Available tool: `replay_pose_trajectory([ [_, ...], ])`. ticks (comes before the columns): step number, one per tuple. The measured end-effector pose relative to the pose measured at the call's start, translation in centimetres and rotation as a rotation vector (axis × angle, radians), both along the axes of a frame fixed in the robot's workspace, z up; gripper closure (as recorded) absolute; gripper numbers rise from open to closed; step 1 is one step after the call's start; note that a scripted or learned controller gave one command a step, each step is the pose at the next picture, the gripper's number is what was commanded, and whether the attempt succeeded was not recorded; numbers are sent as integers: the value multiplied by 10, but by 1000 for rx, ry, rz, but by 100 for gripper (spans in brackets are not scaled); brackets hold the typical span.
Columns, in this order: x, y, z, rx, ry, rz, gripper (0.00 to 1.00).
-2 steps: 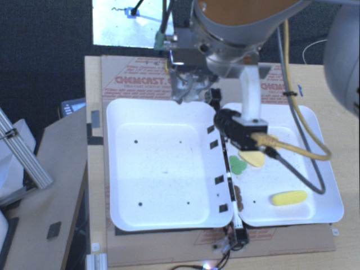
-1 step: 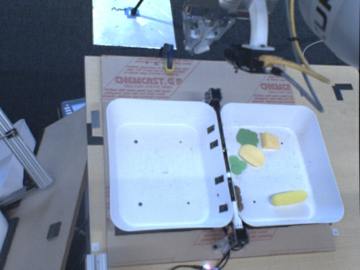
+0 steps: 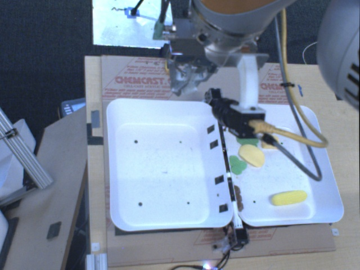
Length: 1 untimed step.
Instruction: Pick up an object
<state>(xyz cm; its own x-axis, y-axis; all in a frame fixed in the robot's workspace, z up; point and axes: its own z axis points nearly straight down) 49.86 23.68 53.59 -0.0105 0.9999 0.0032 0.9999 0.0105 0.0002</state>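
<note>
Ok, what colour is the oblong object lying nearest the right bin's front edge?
Yellow: the oblong object, clear in the camera view.

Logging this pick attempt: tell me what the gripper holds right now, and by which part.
Cannot be told. The gripper sits above the bins' far edge, blurred, with nothing visibly between its fingers. The yellow oblong object and the yellow and green pieces lie in the right bin.

Robotics lab: white bins [image 3: 163, 108] on cardboard-covered bench [image 3: 135, 75], cabled arm [image 3: 242, 4].

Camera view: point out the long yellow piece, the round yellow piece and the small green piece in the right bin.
Long yellow piece [image 3: 289, 197], camera view, its middle.
Round yellow piece [image 3: 252, 156], camera view, its top.
Small green piece [image 3: 237, 166], camera view, its centre.
</note>
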Motion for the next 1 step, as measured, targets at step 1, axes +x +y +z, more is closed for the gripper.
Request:
replay_pose_trajectory([
  [1, -13, -55, -1, -3, 0, -12, 100],
])
